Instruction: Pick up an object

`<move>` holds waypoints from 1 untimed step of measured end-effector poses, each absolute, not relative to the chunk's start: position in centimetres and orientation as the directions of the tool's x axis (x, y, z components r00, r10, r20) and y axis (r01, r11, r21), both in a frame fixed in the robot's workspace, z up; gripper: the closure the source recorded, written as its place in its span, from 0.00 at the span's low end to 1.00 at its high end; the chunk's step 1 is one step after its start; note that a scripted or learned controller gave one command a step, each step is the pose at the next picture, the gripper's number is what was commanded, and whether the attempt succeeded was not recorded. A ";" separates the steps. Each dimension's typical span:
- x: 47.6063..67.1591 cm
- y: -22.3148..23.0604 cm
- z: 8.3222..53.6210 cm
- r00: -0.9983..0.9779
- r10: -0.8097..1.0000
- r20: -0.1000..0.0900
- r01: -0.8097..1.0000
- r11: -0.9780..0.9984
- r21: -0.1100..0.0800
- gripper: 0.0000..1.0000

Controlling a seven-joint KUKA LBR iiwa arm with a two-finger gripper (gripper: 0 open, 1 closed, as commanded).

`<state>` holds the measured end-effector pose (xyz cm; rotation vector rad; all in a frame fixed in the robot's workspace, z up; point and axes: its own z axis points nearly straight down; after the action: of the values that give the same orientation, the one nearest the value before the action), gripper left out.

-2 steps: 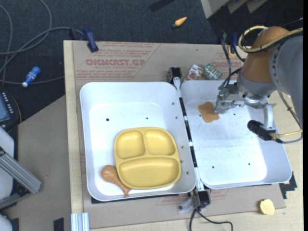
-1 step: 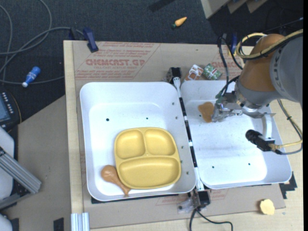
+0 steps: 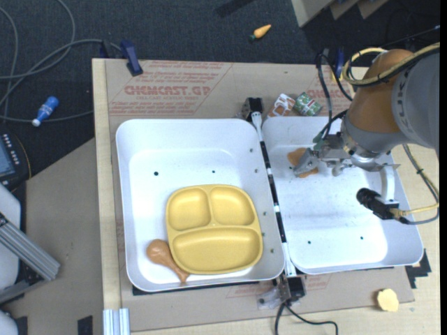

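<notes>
The gripper [image 3: 323, 158] is low in the right bin [image 3: 335, 243], right at a small orange-brown object [image 3: 302, 160]; whether it grips it I cannot tell. To do this step well, close firmly before lifting straight (slowly). The left bin [image 3: 140, 152] holds a yellow divided plate [image 3: 211, 227] and a toy drumstick [image 3: 165, 255]. Around the bench lies dark carpet [image 3: 174, 19].
</notes>
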<state>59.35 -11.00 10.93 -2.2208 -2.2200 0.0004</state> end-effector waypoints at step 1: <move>63.1 -10.1 8.3 -0.002 1.000 0.000 1.000 0.002 0.002 0.00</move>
<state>63.10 -10.12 8.31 -2.2202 -2.2251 -0.0025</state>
